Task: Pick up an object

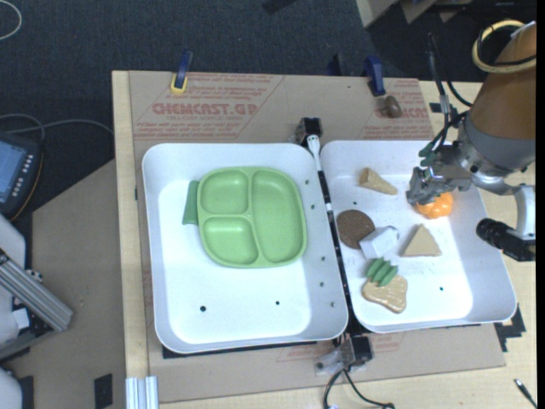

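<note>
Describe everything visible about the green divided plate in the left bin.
The green divided plate is a pale green, rounded-square tray that looks like moulded plastic, with a raised rim and three compartments: two smaller ones on the left side, one above the other, and a long one on the right. All three hold nothing. It lies flat and upright in the upper middle of the left bin, partly covering a darker green flat piece that pokes out at its left edge. The gripper is far away, over the right bin.

"CHEMCAST" on brown board
</note>
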`<state>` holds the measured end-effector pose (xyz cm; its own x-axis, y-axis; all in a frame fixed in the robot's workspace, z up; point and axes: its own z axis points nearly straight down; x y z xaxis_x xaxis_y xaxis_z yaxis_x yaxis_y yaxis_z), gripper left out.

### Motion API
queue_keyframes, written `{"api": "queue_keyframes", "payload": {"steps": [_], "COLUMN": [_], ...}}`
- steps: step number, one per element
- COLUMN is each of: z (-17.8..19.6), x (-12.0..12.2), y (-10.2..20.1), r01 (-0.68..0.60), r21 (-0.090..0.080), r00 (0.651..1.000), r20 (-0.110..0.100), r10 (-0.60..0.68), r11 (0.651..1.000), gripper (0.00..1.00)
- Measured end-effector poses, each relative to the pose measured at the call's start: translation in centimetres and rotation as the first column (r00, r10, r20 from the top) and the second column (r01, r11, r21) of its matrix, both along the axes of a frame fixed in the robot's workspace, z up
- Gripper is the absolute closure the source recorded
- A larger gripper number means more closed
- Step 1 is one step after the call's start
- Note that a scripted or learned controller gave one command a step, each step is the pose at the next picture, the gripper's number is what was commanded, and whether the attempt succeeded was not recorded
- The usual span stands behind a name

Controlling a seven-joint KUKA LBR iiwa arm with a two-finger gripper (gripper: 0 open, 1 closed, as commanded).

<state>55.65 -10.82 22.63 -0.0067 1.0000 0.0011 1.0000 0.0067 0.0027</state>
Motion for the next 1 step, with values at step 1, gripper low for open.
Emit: {"api": "queue_keyframes", "payload": {"steps": [1], "z": [0.6], "x": [0.69], "y": [6.2], "r01": [-0.001], "r21": [0.001], "r00": [1.0], "r20": [0.001], "r10": [0.001], "r11": [1.0], "gripper": [1.0]}}
